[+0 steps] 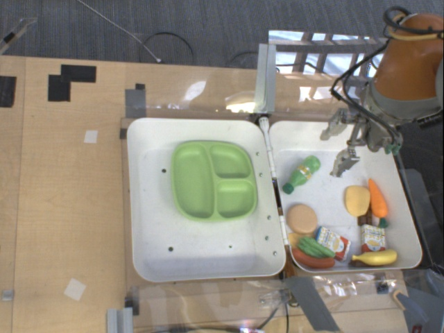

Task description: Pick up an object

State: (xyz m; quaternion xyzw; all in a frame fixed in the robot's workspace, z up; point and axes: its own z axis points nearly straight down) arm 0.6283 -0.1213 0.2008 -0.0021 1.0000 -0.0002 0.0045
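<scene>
Hanging over the upper part of the right bin (409, 207), the gripper (345, 164) has its fingers spread apart with nothing between them, and it sits just above and right of the green toy bottle (301, 175). That bin holds all the loose toy food: a yellow chip-shaped piece (357, 200) beside an orange carrot (377, 198), a round tan bun (302, 218), a green vegetable (316, 248) lying over a red sausage (312, 260), two small printed cartons (332, 242) (372, 238), and a banana (375, 258) along the lower wall. In the left bin (149, 245) a green divided plate (213, 180) lies near the middle. Both bins rest on a pale wooden bench (62, 214) marked with black squares (71, 80). Beyond the bench edge is dark grey carpet (208, 12) with a thin cable (166, 40) looping across it.
</scene>
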